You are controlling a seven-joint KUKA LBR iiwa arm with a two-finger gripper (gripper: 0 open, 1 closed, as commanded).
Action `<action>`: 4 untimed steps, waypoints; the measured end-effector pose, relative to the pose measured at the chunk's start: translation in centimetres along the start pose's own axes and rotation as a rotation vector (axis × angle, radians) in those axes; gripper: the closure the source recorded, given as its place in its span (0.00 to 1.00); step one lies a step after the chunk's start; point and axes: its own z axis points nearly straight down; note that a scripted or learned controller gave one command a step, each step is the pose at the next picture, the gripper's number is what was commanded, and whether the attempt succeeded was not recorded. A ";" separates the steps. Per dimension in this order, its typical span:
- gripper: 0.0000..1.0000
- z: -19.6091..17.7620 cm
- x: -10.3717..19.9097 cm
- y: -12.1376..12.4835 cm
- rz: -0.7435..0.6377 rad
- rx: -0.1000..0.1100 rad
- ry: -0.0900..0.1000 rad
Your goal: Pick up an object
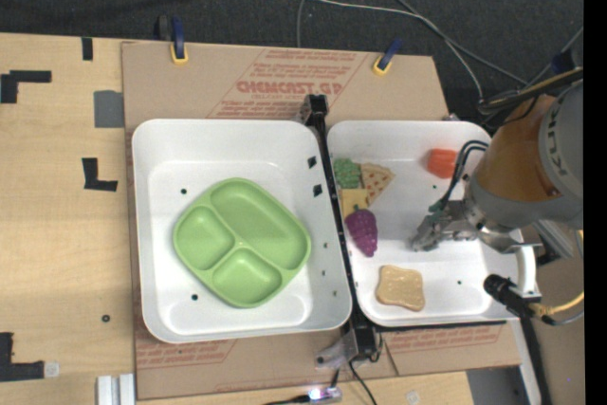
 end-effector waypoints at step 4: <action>1.00 -15.9 5.3 2.8 -0.006 0.004 0.005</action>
